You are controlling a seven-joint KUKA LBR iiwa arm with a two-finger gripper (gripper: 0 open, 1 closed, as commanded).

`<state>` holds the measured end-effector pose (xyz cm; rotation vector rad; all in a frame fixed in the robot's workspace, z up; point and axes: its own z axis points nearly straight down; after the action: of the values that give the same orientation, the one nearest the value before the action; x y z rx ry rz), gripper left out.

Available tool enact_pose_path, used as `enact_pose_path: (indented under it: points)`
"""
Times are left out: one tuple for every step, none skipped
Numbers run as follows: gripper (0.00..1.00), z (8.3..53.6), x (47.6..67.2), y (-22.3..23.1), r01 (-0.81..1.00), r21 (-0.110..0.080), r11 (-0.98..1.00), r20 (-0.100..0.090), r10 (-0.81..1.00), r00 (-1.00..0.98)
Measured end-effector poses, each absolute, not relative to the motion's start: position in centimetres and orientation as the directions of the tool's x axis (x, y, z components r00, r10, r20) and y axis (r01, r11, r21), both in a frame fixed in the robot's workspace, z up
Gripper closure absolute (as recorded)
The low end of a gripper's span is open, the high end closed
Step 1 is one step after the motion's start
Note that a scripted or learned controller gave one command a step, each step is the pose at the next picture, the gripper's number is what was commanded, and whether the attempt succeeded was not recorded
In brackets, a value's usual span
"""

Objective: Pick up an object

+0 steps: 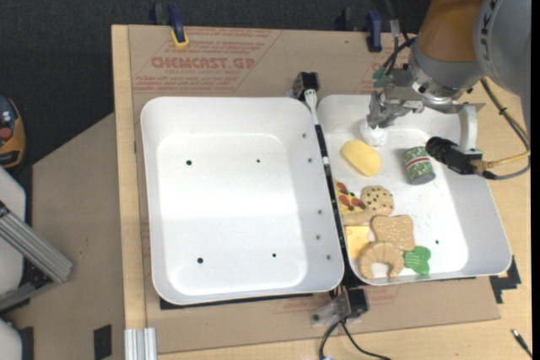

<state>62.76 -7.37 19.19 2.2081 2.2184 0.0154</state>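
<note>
My gripper [377, 120] reaches down into the far left part of the right bin [481, 215], right over a small white object [372, 134] that sits at its tip. Just in front of that lies a yellow lemon-shaped piece [361, 158]. A small green can [417, 164] lies to the right of it. Along the bin's left front are a round chip cookie [377, 199], a tan cracker [394, 229], a croissant [380, 259], a yellow cheese wedge [357, 239], a small green piece [418, 259] and a red-and-yellow item [346, 198].
The left bin [160, 181] stands beside the right one, parted from it by a black divider rail [325, 173]. Both rest on a cardboard sheet [202, 55] held by clamps at the back. The arm's grey and orange body [460, 21] hangs over the right bin's far corner.
</note>
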Motion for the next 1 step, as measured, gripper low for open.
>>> enact_pose_path:
  points:
    - [1.0, 38.79, 66.93, -2.98, 1.0, 0.023, 0.006, -0.001, 1.0, -0.006]
